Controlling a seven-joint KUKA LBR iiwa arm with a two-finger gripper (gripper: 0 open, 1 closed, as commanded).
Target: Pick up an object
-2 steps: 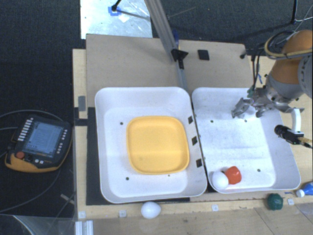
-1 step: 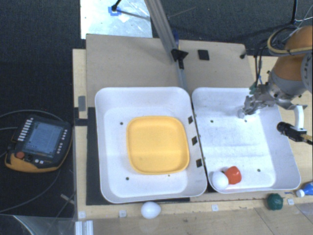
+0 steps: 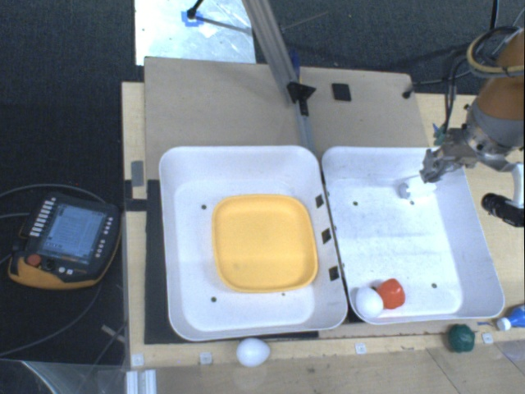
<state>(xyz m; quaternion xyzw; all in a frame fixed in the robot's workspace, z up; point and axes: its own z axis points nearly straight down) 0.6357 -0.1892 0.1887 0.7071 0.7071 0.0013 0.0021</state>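
A yellow square plate [image 3: 265,241] lies in the left bin [image 3: 184,220]. In the right bin [image 3: 459,245], a small orange-red object [image 3: 391,293] and a white ball [image 3: 369,302] sit together at the near left corner. A tiny grey piece [image 3: 404,190] lies near that bin's far side. My gripper [image 3: 431,171] hangs over the right bin's far right part, a little to the right of the grey piece, with nothing visibly held.
A white egg-shaped object [image 3: 253,352] lies on the bench in front of the left bin. A dark green ball [image 3: 461,337] sits in front of the right bin. A teach pendant [image 3: 64,244] rests on the floor at left.
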